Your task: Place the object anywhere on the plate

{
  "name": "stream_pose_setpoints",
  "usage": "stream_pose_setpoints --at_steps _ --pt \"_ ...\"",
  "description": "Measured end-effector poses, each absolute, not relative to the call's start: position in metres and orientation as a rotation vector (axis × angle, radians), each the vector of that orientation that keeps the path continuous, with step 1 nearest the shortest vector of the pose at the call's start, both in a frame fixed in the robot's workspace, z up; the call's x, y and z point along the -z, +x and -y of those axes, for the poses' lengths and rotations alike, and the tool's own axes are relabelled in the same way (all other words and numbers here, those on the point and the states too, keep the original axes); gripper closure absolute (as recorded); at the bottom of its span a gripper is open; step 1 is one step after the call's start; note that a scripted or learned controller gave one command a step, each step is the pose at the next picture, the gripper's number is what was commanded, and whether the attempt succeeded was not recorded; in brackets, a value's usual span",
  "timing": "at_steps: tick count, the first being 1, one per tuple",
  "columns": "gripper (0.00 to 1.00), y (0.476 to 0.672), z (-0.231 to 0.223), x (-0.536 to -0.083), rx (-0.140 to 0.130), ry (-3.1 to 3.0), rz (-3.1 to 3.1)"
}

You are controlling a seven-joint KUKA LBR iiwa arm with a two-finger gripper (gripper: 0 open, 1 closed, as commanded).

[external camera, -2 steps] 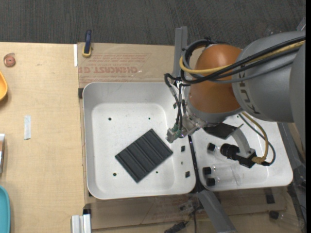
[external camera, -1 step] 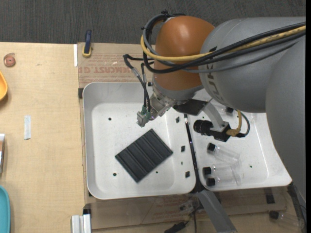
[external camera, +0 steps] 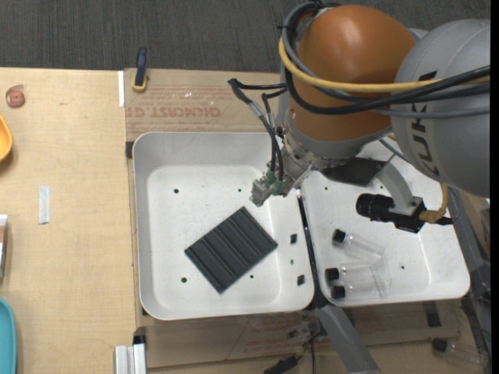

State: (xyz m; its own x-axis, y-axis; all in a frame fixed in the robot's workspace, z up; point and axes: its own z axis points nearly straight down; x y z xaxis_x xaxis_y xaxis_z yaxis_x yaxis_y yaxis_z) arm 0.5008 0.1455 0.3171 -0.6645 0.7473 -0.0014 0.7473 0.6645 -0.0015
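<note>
A dark grey ribbed plate (external camera: 231, 249) lies flat and turned at an angle in the left bin (external camera: 156, 209). Three clear vials with black caps rest in the right bin (external camera: 437, 271): one (external camera: 357, 244) near its middle and two (external camera: 360, 277) close to its front-left corner. My gripper (external camera: 265, 188) hangs over the back right part of the left bin, just above and behind the plate's far corner. The orange band of my wrist hides most of the gripper. I see nothing held at its tip.
The wall between the two bins (external camera: 306, 240) runs just right of the gripper. A blue clamp (external camera: 140, 67) stands on the cardboard behind the left bin. Left of the bins the wooden bench (external camera: 62, 209) bears an orange object (external camera: 4, 140) at the view's edge.
</note>
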Motion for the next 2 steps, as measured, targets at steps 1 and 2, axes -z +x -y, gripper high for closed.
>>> stream_pose_setpoints --at_steps 1,2 --pt "1.00 0.479 -0.174 -0.402 0.001 0.992 -2.979" --pt "1.00 0.478 -0.228 -0.301 0.003 0.567 -3.092"
